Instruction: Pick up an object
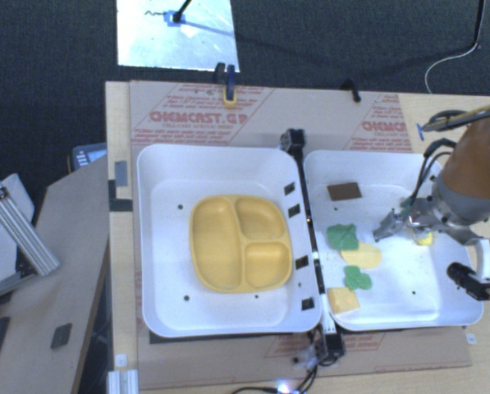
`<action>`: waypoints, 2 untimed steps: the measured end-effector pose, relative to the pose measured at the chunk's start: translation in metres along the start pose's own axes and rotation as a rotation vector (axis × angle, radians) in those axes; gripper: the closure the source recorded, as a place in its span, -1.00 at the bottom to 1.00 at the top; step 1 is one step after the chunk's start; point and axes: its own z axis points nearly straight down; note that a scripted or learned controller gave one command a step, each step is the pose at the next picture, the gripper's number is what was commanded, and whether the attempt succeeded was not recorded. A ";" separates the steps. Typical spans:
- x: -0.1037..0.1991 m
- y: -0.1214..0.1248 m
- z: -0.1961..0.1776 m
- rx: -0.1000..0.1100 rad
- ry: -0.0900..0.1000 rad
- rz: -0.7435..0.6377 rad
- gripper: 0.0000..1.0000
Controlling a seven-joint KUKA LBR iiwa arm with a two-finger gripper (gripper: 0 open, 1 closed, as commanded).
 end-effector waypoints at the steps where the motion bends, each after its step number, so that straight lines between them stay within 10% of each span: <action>1: 0.005 0.002 -0.010 -0.001 0.002 -0.006 1.00; 2: 0.019 0.112 -0.124 -0.019 -0.001 -0.014 1.00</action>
